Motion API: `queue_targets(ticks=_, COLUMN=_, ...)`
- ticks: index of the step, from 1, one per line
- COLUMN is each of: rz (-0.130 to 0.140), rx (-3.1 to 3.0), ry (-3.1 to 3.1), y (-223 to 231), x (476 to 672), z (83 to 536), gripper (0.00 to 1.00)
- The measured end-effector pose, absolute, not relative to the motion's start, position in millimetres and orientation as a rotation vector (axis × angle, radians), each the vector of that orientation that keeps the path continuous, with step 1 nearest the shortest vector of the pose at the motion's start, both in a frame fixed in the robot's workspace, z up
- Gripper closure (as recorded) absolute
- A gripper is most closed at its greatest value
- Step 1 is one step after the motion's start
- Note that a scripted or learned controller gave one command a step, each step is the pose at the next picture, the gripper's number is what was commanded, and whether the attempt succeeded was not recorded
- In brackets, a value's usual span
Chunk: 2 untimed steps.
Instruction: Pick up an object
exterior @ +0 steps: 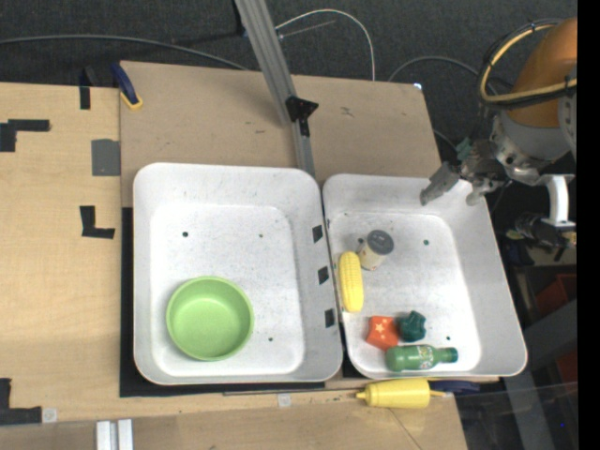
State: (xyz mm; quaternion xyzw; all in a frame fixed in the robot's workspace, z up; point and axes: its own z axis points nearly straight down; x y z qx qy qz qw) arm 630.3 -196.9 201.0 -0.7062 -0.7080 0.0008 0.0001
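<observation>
While the arm (534, 92) reaches in from the right, its hand (455, 181) hangs over the top-right corner of the right bin (487, 251), w/ two grey fingers (437, 188) pointing down-left toward the bin's rim. Can't tell if the hand is open or closed from this angle; nothing shows between the fingers.

Below and left of the hand, inside the right bin, a small grey-capped object (376, 247) sits near the bin's upper-middle, touching or just beside a yellow corn cob (351, 281) that lies lengthwise along the bin's left wall. Further toward the near edge, an orange-red item (381, 331) and a dark teal item (412, 325) sit side by side, approx. touching. A green bottle (419, 356) lies on its side just in front of them.

Outside the bin, on the counter (216, 111) at the near rim, lies a yellow bottle (397, 394).

The left bin (225, 204) holds a green bowl (210, 318), upright, in its near-left corner, well apart from the hand.
</observation>
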Motion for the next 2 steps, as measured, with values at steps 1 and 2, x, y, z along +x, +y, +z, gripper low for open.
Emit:
queue_targets(ticks=1, rz=0.004, rx=-2.219, ry=-2.224, y=-197, x=630.3, z=201, gripper=0.0)
queue_targets(ticks=2, rz=0.007, rx=-2.216, ry=-2.222, y=-191, x=627.6, z=156, gripper=0.0)
